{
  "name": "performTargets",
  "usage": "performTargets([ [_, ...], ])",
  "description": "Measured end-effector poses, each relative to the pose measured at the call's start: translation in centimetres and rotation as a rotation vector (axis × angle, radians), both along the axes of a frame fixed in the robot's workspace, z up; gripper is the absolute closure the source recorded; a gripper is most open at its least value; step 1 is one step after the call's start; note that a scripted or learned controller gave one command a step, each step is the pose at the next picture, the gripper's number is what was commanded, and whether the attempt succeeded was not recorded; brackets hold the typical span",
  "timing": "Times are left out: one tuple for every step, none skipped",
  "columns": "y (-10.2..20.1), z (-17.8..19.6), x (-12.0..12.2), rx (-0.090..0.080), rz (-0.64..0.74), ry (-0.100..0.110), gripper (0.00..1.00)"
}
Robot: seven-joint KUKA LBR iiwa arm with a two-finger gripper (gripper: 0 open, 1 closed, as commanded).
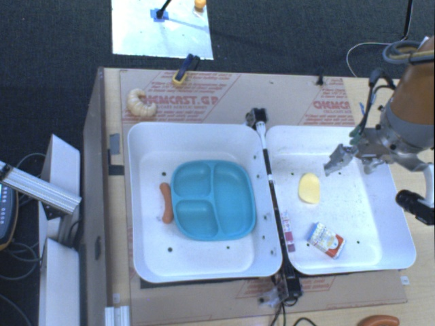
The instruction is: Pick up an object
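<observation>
In the right bin lie a pale yellow rounded object near its left side and a small red, white and blue carton toward the front. My gripper hangs over the back right part of this bin. It is open, with its two dark fingers spread and nothing between them. It is up and to the right of the yellow object, apart from it. The left bin holds a blue divided plate with an orange sausage lying just left of it.
A beige curled pastry-like toy and a yellow-and-blue tool lie on the bench behind the left bin. A black clip strip runs between the bins. The arm's orange band rises at the right edge.
</observation>
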State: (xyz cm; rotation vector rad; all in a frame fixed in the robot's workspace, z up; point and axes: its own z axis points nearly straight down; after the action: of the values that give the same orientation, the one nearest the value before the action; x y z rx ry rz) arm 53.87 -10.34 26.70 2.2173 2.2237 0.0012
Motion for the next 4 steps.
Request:
performTargets([
  [3.1,-8.4,2.3,0.001,0.000,0.003,0.00],
  [1.7,-15.2,6.4,0.000,-0.002,0.002,0.00],
  [-0.1,-18.3,6.6,0.000,-0.002,0.001,0.00],
  [0.0,-17.1,6.7,0.000,0.000,-0.003,1.00],
])
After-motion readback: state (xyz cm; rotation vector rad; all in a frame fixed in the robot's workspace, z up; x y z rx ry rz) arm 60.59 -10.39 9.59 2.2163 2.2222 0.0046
